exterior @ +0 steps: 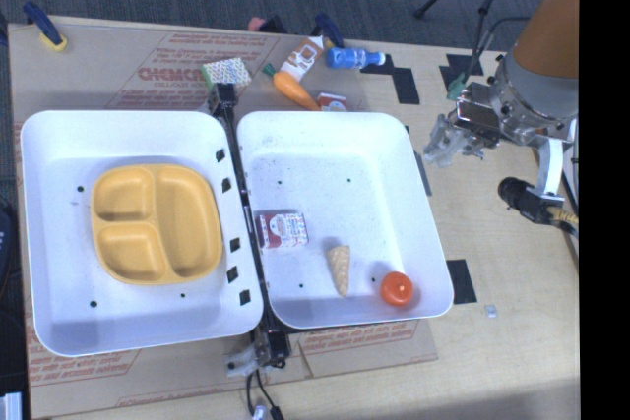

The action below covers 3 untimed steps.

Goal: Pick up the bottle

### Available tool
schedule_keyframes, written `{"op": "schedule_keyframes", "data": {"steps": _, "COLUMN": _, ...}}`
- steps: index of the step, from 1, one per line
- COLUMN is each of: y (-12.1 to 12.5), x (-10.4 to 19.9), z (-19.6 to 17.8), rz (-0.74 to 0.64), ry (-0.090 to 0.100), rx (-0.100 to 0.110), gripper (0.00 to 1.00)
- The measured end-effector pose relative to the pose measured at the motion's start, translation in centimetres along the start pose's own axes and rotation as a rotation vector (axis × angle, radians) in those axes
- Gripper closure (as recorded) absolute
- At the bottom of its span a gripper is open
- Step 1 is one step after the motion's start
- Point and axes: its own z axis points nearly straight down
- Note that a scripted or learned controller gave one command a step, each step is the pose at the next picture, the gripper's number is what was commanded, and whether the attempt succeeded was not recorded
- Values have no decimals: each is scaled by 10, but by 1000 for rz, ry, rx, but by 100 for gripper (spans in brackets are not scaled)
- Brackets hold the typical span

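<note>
Item: small blue plastic bottle (354, 59), lying on its side on the table near the far edge, just beyond the far rim of the right white bin (418, 202), beside an orange carrot-shaped toy (293, 90) and a white carton (302, 57).

Handling: judged light, rigid and smooth-walled; rolling is likely if nudged. A hold across the body's middle, jaws square to its long axis, is advised.

Claw (445, 145): grey, stationed over the table beyond the bin's right edge, apart from the bottle, nothing seen between the fingers; whether spread or closed cannot be told.
</note>
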Motion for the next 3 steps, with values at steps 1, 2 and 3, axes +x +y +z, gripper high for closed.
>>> {"op": "schedule_keyframes", "data": {"steps": 1, "y": -34, "x": 4, "z": -13, "rz": 340, "ry": 1, "rx": 2, "gripper": 100}}
{"op": "schedule_keyframes", "data": {"steps": 2, "y": -78, "x": -9, "z": 50, "rz": 435, "ry": 1, "rx": 0, "gripper": 100}}
{"op": "schedule_keyframes", "data": {"steps": 3, "y": -86, "x": 24, "z": 129, "rz": 470, "ry": 1, "rx": 1, "gripper": 100}}
